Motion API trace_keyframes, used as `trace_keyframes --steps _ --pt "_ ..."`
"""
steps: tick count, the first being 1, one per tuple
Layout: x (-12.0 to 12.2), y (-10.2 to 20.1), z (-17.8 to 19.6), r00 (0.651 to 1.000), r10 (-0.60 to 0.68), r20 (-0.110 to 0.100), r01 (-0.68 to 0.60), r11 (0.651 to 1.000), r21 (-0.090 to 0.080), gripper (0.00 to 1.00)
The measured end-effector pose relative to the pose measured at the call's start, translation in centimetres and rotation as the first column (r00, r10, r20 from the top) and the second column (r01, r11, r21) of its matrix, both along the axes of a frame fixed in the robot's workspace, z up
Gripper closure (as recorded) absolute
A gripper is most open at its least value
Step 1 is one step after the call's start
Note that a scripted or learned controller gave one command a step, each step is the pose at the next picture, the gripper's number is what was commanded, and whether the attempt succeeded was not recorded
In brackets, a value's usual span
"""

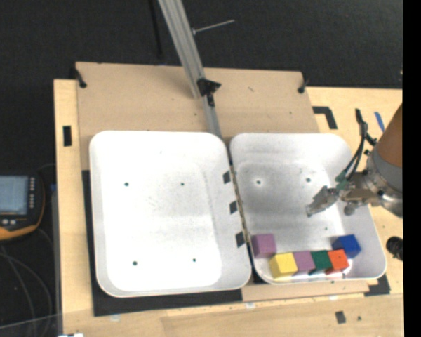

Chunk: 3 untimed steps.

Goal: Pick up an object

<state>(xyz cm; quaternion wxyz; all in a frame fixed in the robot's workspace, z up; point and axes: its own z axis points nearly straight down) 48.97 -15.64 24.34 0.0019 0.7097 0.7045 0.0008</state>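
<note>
While the far left of the frame shows a small handheld screen point(10, 201) on the dark surface beside the bench, nothing there bears on the pick. Next comes the left bin point(161, 213), a wide white tray in the centre-left, bare but for a few dark specks. A slanted metal rail point(186, 44) runs from the top of the frame down to the seam between the trays.

Right of that seam lies the right bin point(288, 160), and all the candidates sit packed along its lower edge: a purple block point(264, 243) standing a little apart at the left, then a row of yellow block point(283, 265), a second purple block point(304, 260), green block point(321, 260) and orange block point(338, 259), with a blue block point(346, 243) just above the row's right end.

The gripper point(330, 199) hangs over the right-centre of this bin, up-frame of the blocks, one finger slanting toward the lower left; whether the fingers stand wide or narrow cannot be made out, and nothing shows between them.

Judging from this, the blocks lie down-frame of the fingers, the blue one nearest. The row runs left to right, its blocks touching and hard against the bin's lower wall, leaving little room for fingers. The lone purple block at the left has open floor around it and looks the easier target.
</note>
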Motion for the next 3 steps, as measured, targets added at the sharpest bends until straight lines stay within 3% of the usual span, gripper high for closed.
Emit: trace_keyframes --steps 1,2,3 --pt "0.1 -0.1 1.1 1.0 -0.003 0.004 0.003 1.0 -0.002 1.0" --pt "0.8 8.5 4.6 1.0 0.018 0.002 -0.018 1.0 0.003 1.0" --pt "-0.3 14.1 -0.8 1.0 0.014 -0.008 -0.014 1.0 0.003 1.0"
